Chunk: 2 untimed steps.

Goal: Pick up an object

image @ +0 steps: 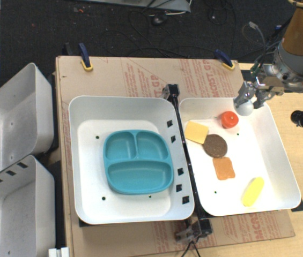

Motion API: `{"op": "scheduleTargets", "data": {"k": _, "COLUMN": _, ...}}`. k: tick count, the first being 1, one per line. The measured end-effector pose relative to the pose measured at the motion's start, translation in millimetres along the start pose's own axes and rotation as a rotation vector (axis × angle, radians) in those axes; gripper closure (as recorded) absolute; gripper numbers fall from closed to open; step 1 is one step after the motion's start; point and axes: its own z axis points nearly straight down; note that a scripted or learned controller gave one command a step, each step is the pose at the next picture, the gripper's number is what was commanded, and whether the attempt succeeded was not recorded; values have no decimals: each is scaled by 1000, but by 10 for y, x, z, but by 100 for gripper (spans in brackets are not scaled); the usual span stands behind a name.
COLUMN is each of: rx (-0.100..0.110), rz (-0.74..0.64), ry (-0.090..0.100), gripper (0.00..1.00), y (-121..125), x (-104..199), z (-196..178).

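step: we're at the approach — the gripper (246, 104) hangs over the far edge of the right bin (280, 143), nothing between its fingers as far as we can see

claw: honestly can't tell if it's spread or pressed together, too small and blurry from up here

targets: all in the right bin — tomato (229, 119) just near-left of the gripper, cheese (197, 132) further left by the divider, patty (215, 145) touching the cheese's near corner, toast (223, 168) just near of the patty, banana (252, 191) off toward the near right

next move: we'd guess the tomato, since it's closest — needs a short shift left and near, then straight down, centred so the round thing doesn't roll out

edges: tomato sits near the far wall, so a finger could clip the rim

room: right half of that bin is bare floor, lots of space there

left bin (81, 159): holds a teal tray (138, 161), well apart from all this
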Motion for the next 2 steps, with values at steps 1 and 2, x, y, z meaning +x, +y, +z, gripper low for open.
{"op": "scheduleTargets", "data": {"k": 1, "rx": 1, "rz": 0, "ry": 0, "gripper": 100, "y": -16, "x": 474, "z": 68}}
{"op": "scheduleTargets", "data": {"k": 2, "rx": 1, "rz": 1, "ry": 0, "gripper": 100, "y": 70, "x": 911, "z": 125}}
